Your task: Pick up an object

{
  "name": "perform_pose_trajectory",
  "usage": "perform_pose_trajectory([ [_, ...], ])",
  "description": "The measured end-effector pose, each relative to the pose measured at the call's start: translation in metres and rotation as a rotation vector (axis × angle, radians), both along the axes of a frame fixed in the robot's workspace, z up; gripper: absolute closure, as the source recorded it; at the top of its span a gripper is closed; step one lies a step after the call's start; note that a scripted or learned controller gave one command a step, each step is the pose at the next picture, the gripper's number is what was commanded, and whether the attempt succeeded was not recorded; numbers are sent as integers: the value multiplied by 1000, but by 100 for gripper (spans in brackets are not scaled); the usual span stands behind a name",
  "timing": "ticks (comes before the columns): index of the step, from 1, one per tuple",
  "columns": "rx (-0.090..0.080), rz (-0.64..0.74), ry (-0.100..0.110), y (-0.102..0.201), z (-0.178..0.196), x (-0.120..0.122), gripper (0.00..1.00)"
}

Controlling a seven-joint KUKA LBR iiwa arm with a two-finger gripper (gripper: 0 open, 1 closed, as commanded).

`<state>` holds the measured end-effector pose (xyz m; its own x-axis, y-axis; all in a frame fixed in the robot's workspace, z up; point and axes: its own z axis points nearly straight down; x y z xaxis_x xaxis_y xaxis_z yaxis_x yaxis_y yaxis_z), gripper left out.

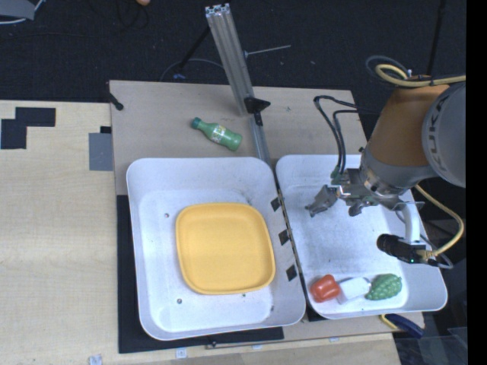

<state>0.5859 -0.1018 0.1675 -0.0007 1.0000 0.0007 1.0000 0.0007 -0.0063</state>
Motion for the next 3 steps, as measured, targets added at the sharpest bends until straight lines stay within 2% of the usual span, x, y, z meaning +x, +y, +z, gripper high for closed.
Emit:
perform_pose_trajectory([
  [1,0,0,0,1,-63,-3,0],
  [2,-1,-3,-6,-1,-50,-2,100],
  [3,-1,-2,-11,-5,9,-7,100],
])
